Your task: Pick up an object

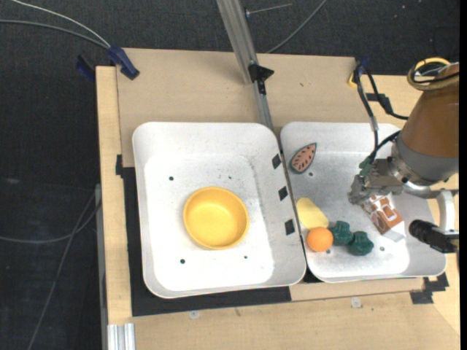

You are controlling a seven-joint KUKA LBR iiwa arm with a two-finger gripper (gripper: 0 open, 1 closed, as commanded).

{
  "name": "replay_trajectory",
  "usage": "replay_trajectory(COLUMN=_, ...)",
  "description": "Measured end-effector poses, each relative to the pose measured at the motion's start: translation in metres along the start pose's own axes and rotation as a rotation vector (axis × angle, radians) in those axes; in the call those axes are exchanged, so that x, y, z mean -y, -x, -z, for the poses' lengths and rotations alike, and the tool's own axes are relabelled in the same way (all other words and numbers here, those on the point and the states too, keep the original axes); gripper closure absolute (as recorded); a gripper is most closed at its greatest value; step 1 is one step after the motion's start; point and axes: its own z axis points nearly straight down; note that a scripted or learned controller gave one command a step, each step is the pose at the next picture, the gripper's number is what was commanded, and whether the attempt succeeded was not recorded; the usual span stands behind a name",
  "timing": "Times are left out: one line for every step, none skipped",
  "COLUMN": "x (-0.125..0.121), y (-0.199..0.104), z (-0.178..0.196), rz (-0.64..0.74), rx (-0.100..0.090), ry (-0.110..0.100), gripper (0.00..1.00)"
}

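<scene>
My gripper (pixel 369 189) hangs over the middle right of the right bin (pixel 343 146), under the orange wrist band. Just below it, and touching or nearly touching it, lies a small orange-and-white block (pixel 385 214). Along the bin's front sit a dark green lumpy toy (pixel 352 238), an orange ball (pixel 319 239) and a pale yellow piece (pixel 309 213), close together. A pink leaf-shaped item (pixel 303 157) rests near the bin's back left.
A yellow bowl (pixel 214 216) stands in the left bin (pixel 160 195). A metal rod (pixel 241 35) slants in from the top toward the divider between the bins. Cables (pixel 376 100) run down beside the arm at the right.
</scene>
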Motion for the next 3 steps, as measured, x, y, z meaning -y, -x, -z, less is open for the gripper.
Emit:
replay_trajectory(x=-0.002, y=0.0, z=0.029, rz=0.0, rx=-0.001, ry=-0.002, gripper=1.0)
replay_trajectory(x=-0.032, y=-0.05, z=0.027, rz=0.005, rx=-0.003, ry=-0.004, gripper=1.0)
replay_trajectory(x=-0.053, y=-0.103, z=0.043, rz=0.006, rx=-0.004, ry=-0.003, gripper=1.0)
